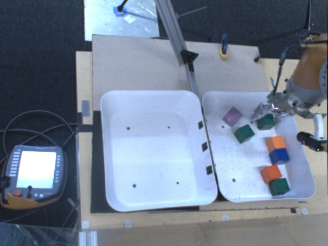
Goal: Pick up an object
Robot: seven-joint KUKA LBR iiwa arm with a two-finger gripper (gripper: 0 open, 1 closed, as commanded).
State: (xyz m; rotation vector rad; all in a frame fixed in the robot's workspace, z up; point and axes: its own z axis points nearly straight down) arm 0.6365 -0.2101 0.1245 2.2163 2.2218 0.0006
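In the right bin [302, 191] my gripper [265, 116] is near the back right, shut on a dark green block [266, 122] that shows between its fingertips. Another green block [244, 133] lies just left of it, and a purple block [232, 116] sits further left. Toward the front right lie an orange block [276, 143] touching a blue block [279, 156], then an orange block [270, 173] against a green block [279, 187].
The left bin [115, 188] sits beside the right one, with black clips [204, 146] on the shared rim. A slanted metal pole [174, 29] crosses the back. A teach pendant [32, 176] lies on the floor at left.
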